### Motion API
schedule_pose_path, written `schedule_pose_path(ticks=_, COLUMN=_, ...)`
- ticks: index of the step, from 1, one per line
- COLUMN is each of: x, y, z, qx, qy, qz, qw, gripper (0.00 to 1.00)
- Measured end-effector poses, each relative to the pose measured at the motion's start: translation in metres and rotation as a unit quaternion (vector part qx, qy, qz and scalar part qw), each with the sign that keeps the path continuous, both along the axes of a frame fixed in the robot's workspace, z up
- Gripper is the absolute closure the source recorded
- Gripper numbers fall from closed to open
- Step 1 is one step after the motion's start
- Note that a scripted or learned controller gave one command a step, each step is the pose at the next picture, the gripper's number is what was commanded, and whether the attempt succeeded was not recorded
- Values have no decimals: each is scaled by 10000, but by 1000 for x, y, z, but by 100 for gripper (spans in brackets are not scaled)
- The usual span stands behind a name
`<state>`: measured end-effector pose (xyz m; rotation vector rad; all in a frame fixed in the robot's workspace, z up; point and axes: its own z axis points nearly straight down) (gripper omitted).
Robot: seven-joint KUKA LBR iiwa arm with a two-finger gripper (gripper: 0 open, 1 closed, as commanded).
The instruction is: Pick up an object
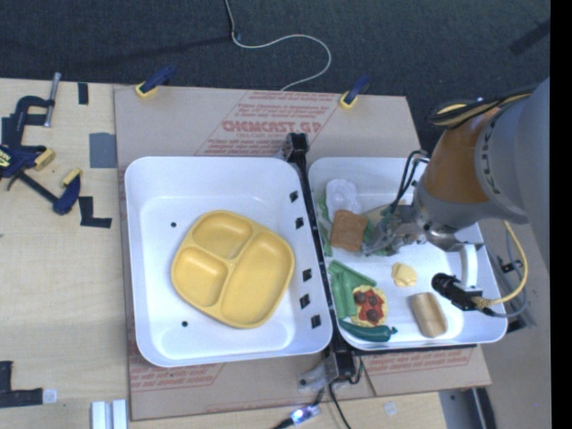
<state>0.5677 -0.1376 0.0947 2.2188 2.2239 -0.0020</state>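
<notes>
Figure: my tool (pixel 382 239) low in the right bin (pixel 483 333), just beside the brown toast piece (pixel 349 231).
I cannot tell how far it is open, nor that it holds anything. To lift cleanly I centre over the toast. Below the toast lie the pizza slice (pixel 368 304), yellow lump (pixel 405 274) and bread roll (pixel 428 314); leftward, the yellow plate (pixel 234 267).

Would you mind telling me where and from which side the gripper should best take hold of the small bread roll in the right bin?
Probably across the bread roll at its middle, coming straight down from above. It lies flat and elongated on the right bin floor, so its narrow width suits the fingers, and the space around it looks open.
</notes>
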Motion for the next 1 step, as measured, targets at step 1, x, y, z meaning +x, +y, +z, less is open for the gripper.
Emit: schedule_pose_path(ticks=1, x=-4, y=10, z=51, qx=8, qy=-9, qz=-2, qw=10000, gripper=100)
